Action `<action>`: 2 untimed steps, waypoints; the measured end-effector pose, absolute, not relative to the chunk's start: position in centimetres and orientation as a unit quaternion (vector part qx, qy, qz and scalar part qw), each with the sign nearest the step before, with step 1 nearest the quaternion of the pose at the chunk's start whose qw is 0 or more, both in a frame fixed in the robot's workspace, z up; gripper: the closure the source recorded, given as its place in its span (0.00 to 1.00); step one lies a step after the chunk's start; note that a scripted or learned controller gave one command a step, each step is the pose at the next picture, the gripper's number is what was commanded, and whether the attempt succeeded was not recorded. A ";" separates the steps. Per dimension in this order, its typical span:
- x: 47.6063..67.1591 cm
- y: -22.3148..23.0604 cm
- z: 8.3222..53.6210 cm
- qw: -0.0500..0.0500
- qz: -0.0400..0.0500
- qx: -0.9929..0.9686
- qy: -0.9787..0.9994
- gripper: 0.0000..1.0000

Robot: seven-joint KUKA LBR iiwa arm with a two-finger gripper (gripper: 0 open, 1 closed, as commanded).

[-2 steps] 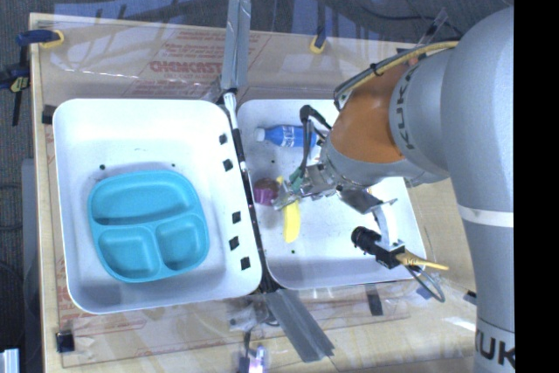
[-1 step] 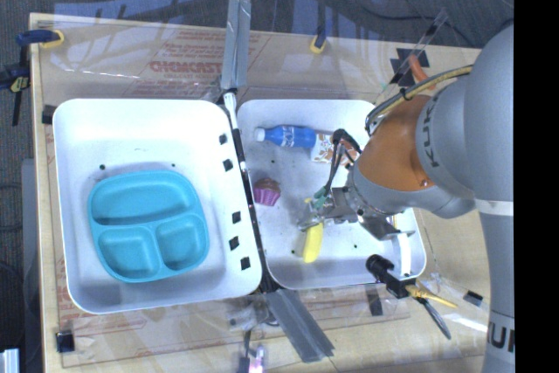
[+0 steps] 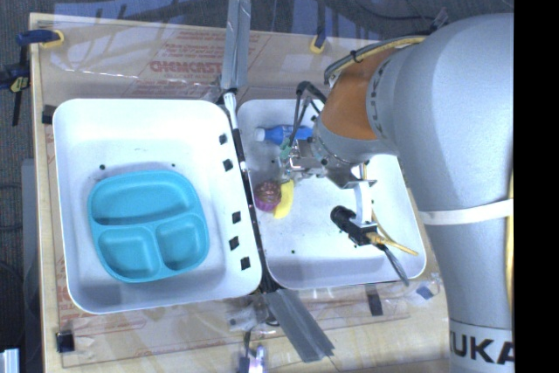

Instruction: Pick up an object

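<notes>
I am hovering the gripper low in the right bin, above the yellow-and-purple toy beside the divider; I cannot tell how the claw is standing or what it is holding.

The robot's arm is a thick, rounded, smooth light-grey casing with a matte sheen. A thin white seam line curves across its lower section, and large black capital letters, "UKA" readable, are printed near the bottom edge. Above the wrist sits a broad glossy orange band, edged by a yellow-and-black cable that runs along its upper rim. Thin black cables loop beside the wrist. Below the band the wrist narrows into a grey metallic fitting with small bright parts.
</notes>
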State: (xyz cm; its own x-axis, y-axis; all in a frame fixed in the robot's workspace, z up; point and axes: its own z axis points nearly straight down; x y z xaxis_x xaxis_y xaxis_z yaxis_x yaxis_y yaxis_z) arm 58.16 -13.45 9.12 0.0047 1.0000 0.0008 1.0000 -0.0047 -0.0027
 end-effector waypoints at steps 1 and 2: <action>52.4 -10.6 9.4 -0.004 0.002 -0.551 -0.835 1.00; 49.3 -14.4 9.1 0.002 0.001 -0.688 -0.726 1.00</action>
State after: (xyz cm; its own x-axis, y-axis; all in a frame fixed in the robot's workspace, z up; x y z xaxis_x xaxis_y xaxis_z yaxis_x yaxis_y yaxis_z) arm 49.34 -14.44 9.07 -0.0541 0.9985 0.0021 0.9985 0.0541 -0.0048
